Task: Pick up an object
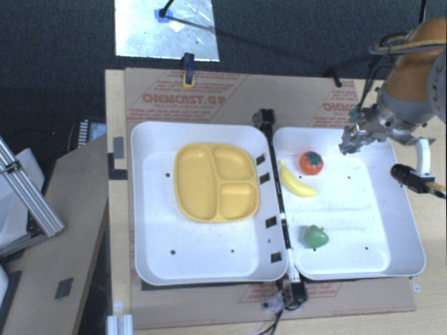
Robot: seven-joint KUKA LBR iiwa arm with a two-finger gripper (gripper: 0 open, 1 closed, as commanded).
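Banana (297, 181): located in the right bin (398, 208), near its left wall, beside the tomato (311, 162).
Its long axis is laid diagonally, from upper left to lower right. A green pepper (316, 236) is placed well below it; a yellow divided plate (215, 182) is held in the left bin (150, 208). The gripper (351, 142) is seen over the right bin's far edge; its state cannot be told.

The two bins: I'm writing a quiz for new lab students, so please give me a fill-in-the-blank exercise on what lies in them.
1. The yellow divided tray lies in the ____ bin.
2. The tomato sits next to the ____.
3. The green pepper lies in the ____ bin.
4. The gripper hovers near the far edge of the ____ bin.

Missing words: left; banana; right; right
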